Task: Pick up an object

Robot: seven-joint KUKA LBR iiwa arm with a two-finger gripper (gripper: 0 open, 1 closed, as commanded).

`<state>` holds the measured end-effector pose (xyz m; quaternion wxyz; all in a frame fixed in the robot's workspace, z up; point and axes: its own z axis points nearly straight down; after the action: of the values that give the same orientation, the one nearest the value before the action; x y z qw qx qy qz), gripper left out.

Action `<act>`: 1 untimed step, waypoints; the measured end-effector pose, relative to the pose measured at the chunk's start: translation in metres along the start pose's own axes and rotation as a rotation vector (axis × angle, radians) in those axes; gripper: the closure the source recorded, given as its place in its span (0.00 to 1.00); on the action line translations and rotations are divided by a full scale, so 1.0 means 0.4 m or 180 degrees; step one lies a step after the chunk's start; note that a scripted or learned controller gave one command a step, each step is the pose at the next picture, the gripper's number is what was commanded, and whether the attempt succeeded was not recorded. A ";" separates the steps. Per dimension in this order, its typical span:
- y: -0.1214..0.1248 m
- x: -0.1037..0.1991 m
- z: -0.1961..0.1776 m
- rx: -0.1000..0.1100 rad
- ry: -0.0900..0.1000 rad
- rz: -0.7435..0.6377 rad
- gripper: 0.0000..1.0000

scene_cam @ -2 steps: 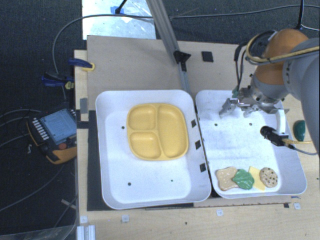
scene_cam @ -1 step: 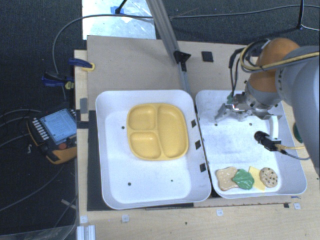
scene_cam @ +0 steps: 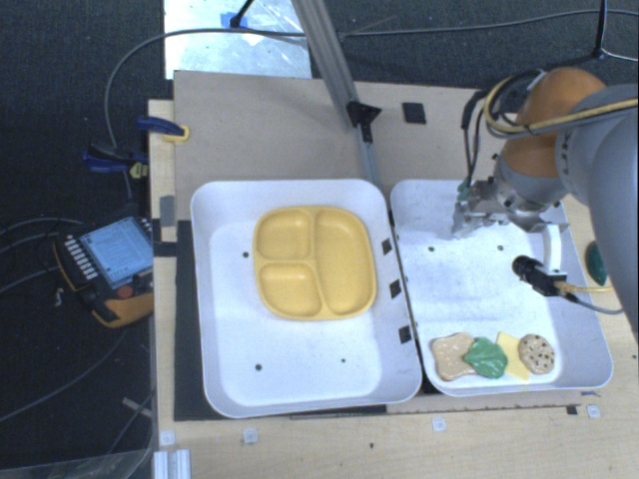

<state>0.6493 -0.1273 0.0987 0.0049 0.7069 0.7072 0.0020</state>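
- Yellow plastic plate [scene_cam: 315,262], split into three compartments, lies flat in the upper middle of the left bin [scene_cam: 225,367].
- White right bin [scene_cam: 439,277] holds four small toy food items in a row along its near edge: a tan bread-shaped piece [scene_cam: 451,355], a green leaf-like piece [scene_cam: 486,357] overlapping it, a yellow wedge [scene_cam: 513,352] that may be cheese, and a round chocolate-chip cookie [scene_cam: 537,352] furthest right.
- Grey arm [scene_cam: 599,148], with its orange band [scene_cam: 554,103] just above the wrist, reaches over the far right part of the right bin.
- Gripper [scene_cam: 471,213] points down over the far end of the right bin, well apart from the food row; I cannot tell from this angle how its jaws stand, and nothing is seen between them.
- Handheld controller [scene_cam: 108,259] with a lit screen lies on the dark floor to the left of the bench.
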 end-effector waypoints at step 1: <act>-0.018 0.004 -0.130 0.0011 0.0010 0.0004 1.00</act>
<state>0.6414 -0.1254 0.1505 0.0025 0.7073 0.7069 0.0019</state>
